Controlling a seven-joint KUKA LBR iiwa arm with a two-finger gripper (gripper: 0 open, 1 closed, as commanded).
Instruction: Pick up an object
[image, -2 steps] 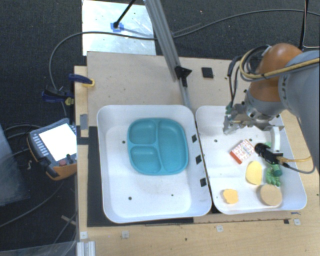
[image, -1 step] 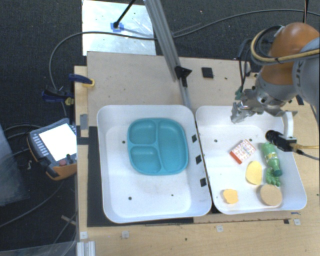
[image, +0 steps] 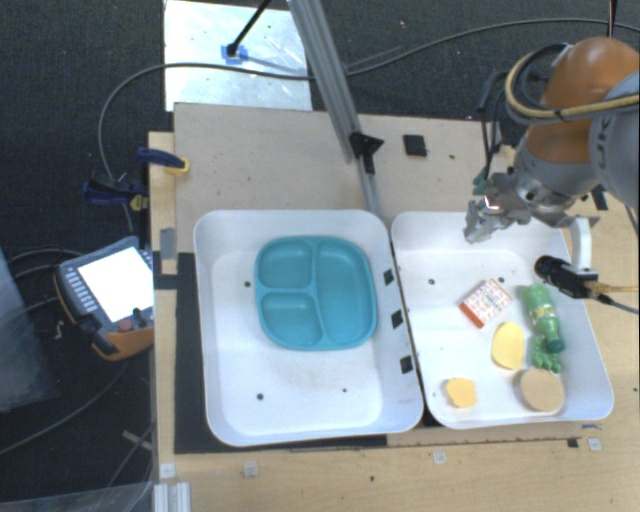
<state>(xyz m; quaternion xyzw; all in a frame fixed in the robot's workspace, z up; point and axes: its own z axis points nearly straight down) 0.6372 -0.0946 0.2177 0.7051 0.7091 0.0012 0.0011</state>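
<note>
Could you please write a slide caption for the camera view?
Gripper hovers over the right bin's far edge; small items lie nearby, teal divided plate sits in left bin.

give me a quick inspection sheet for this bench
surface: bench board bears left bin and right bin
job's things: right bin holds red-and-white packet, green bottle, yellow piece, orange piece, tan disc
clutter: teal divided plate in left bin
grippers: gripper over right bin's far edge, holding nothing seen
cables: black cables on floor, far left
surroundings: pendant left of bench
</note>
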